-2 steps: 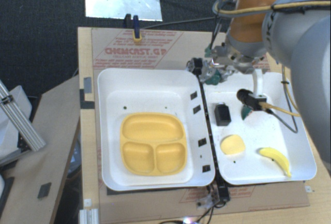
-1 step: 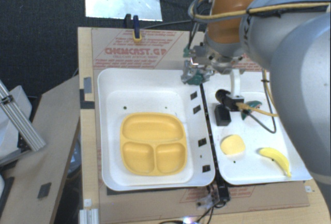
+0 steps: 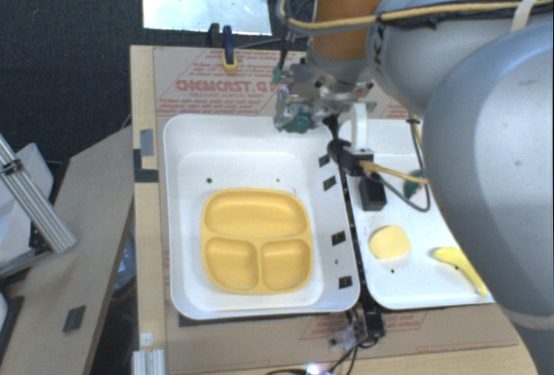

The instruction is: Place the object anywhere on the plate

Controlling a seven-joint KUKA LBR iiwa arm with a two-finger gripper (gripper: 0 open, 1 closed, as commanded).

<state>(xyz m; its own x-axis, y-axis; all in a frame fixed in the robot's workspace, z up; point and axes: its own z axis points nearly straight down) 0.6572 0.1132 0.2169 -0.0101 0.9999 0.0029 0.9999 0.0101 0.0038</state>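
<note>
A yellow plate (image 3: pixel 256 240) with three compartments lies in the middle of the left white bin (image 3: pixel 186 191). My gripper (image 3: pixel 294 117) hangs over the far right corner of that bin, well beyond the plate. Something teal shows at its tip, too small to make out. In the right bin (image 3: pixel 415 287) lie a round pale yellow piece (image 3: pixel 389 242) and a yellow banana-like piece (image 3: pixel 459 265), both near the front.
The grey arm covers the right side of the view and much of the right bin. A ridge with black tabs (image 3: pixel 339 209) divides the two bins. Cardboard (image 3: pixel 216 87) lies under them, with a blue and yellow clamp (image 3: pixel 227 48) at its far edge.
</note>
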